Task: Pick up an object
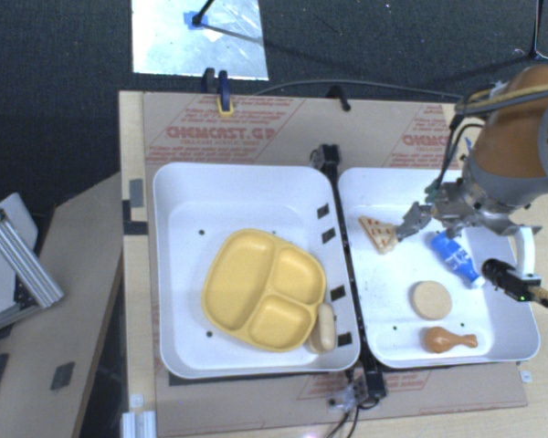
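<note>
Reaching in from the right, the grey arm point(516, 144) is seen above the right bin point(507, 345), with its orange band high near the frame's edge. The tool point(427, 217) hangs over the upper part of that bin; its fingers are spread apart and nothing is held between them. A waffle-patterned wedge point(379, 233) lies just left of the tool, near the bin's left wall. A blue bottle-like object point(456, 256) is found just below and right of the tool, lying tilted. A round tan disc point(431, 300) rests lower in the bin, and an orange-brown drumstick shape point(450, 339) lies below it, near the front wall. In the left bin point(187, 199) a yellow divided tray point(264, 289) is set, with a pale bread-like piece point(324, 328) touching its lower right edge. Both bins are carried by the table point(256, 121).
</note>
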Motion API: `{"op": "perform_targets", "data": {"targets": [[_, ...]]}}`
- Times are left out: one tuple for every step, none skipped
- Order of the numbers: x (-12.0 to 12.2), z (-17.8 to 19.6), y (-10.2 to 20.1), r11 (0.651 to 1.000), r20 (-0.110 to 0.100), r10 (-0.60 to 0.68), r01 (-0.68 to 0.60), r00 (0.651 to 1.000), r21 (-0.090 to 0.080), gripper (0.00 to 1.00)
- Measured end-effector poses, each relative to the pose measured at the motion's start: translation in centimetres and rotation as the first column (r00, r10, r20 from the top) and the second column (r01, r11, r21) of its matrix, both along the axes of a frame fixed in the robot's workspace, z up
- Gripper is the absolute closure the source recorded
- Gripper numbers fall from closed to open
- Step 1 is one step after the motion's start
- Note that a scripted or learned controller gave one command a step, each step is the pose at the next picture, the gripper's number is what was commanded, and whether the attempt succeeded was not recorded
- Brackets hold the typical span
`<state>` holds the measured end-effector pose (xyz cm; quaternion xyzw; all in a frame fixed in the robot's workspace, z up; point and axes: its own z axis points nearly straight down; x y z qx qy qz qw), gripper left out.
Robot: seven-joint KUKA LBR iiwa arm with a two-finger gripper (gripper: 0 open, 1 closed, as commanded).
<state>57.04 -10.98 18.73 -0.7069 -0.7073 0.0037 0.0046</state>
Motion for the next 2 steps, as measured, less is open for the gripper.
{"op": "perform_targets", "data": {"targets": [[0.3,0.7,0.0,1.000,0.013,0.002,-0.002,1.000,-0.001,0.00],[1.0,-3.8,0.5,1.000,0.011,0.004,-0.004,1.000,-0.001,0.00]]}}
